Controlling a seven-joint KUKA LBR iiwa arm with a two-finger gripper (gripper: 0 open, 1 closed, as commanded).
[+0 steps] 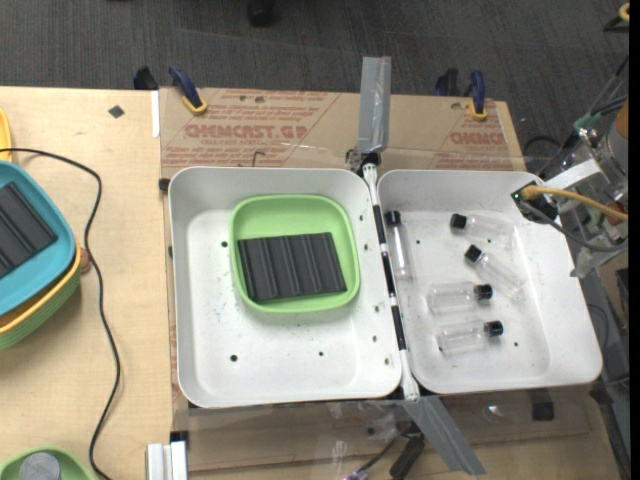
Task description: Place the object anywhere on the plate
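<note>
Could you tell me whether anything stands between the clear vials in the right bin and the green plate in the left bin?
Only the two bins' adjoining raised rims separate the vials from the green plate. One vial lies against that rim. A dark ridged mat covers the plate's middle.

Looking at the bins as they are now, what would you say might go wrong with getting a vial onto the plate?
1. The vials are clear, lie on their sides, and several sit close together in the right bin, so the fingers might slip, roll one away, or catch two.
2. One vial lies against the bin's left wall, probably leaving little room for the fingers.
3. A dark ridged insert covers much of the green plate; a dropped vial could roll off.
</note>
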